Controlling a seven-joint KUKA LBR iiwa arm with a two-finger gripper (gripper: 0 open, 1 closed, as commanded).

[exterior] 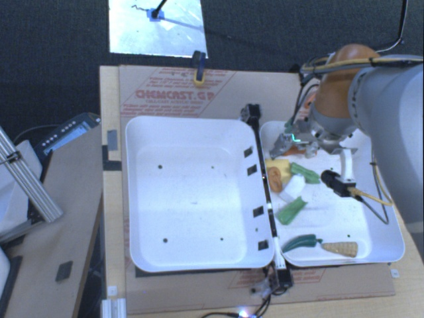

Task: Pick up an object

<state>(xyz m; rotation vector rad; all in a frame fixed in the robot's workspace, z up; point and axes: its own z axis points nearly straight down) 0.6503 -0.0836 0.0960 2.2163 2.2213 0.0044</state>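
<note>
1. I am looking first at the tan cone piece (339,248) and the dark green pepper (301,242), lying side by side at the near edge of the right bin (392,242), well apart from the tool.
2. Moving back, I am seeing a light green piece (291,211) and a white piece (293,187) close to the bin's left wall, both resting on the floor.
3. Beyond those, a yellow piece (281,169), an orange-brown piece (274,179) and a green piece (305,173) are crowding together; where one ends and the next begins is hard to make out.
4. The gripper (298,143) is hovering just beyond that cluster, over the far left part of the right bin. The wrist is blocking my view, so I cannot tell whether the tool is open or closed, or whether it is touching the yellow piece.
5. I am judging the pick as not yet done: every piece appears to be lying in the bin, and the close and lift are left.
6. The left bin (136,197) is sitting alongside.
</note>
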